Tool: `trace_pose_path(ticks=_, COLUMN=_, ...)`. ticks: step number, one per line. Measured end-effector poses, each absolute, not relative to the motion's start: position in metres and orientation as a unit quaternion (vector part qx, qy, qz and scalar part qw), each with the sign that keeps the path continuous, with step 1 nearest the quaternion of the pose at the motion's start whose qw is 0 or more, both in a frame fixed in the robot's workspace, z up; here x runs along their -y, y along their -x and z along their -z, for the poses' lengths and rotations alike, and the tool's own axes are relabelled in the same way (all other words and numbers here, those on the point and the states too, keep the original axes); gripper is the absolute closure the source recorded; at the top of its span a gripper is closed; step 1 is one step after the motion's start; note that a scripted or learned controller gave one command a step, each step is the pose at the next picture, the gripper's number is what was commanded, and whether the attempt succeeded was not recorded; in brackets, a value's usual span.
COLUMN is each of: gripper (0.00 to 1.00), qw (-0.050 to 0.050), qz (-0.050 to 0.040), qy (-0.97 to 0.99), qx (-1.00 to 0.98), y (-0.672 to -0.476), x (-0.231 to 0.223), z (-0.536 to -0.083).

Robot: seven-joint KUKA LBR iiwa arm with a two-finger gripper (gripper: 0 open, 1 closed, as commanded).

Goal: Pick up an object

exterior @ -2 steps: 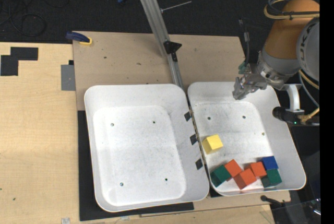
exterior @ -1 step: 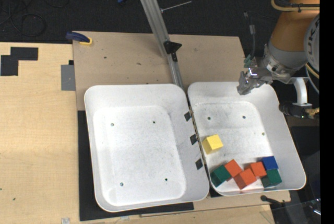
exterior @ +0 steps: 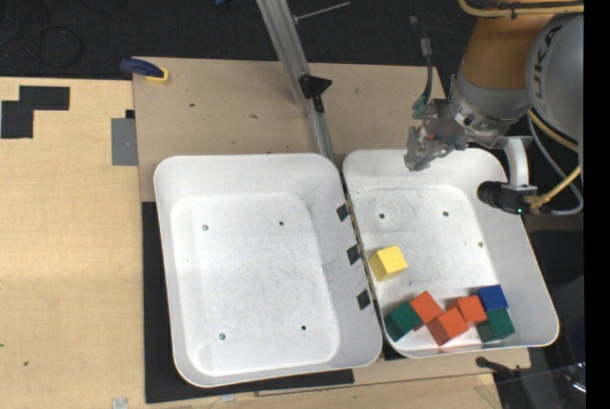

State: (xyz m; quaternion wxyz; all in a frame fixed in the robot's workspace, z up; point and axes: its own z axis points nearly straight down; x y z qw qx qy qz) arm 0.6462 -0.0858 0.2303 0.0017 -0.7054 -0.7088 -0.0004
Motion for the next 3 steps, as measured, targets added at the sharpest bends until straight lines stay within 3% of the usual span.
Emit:
trace_pose_path(ticks=2, gripper=1.00, qw=0.001, qz=0.0004, qy=0.705, qx=0.709, y=-0.651, x=-0.030, z=-0.244)
trace_pose_path(ticks=3, gripper=1.00, qw=0.002, qz=-0.0014, qy=0.706, qx=0.708, y=-0.646, x=-0.079, z=-0.229)
